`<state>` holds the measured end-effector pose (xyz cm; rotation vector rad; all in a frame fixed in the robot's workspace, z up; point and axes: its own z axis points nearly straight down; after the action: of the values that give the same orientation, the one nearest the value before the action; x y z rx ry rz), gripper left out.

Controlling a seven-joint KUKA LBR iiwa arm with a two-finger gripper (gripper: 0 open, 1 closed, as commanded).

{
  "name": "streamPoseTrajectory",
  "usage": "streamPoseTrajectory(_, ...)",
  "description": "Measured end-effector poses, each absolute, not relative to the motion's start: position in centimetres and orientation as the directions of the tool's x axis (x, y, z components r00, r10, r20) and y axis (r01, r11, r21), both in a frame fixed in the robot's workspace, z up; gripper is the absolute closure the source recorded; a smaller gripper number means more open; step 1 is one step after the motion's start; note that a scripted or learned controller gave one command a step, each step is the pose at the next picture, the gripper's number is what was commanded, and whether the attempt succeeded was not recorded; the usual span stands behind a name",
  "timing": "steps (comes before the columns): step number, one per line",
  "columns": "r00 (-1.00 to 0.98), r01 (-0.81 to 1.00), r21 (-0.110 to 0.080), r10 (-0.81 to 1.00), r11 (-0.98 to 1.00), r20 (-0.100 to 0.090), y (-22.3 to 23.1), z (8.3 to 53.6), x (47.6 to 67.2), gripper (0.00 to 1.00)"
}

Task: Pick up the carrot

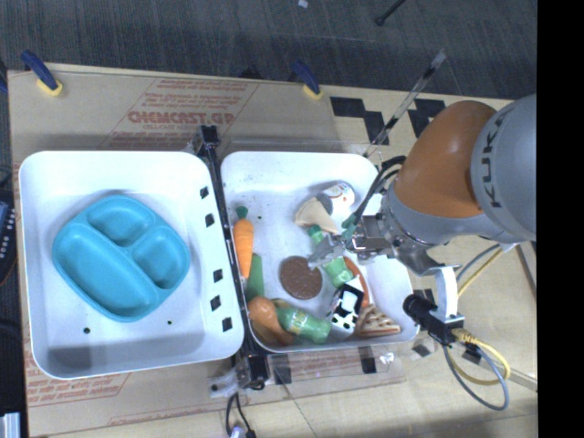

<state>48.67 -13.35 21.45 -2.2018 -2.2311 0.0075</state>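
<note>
carrot (244, 245) lies against left wall of right bin (274, 164), green piece just below it. claw (339, 247) over mid-bin clutter, well right of carrot; grip state cannot tell. risk: wall blocks finger, or descent snags neighbouring toys.

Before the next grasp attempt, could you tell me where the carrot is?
The carrot lies in the right bin, against its left wall beside the divider, left of the brown disc.
</note>
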Motion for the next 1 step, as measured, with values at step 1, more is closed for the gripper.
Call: streamPoseTrajectory(1, -0.155, 0.988, -0.011, 0.988, 0.155, 0.005, -9.12, 15.45, 53.97, 0.00)
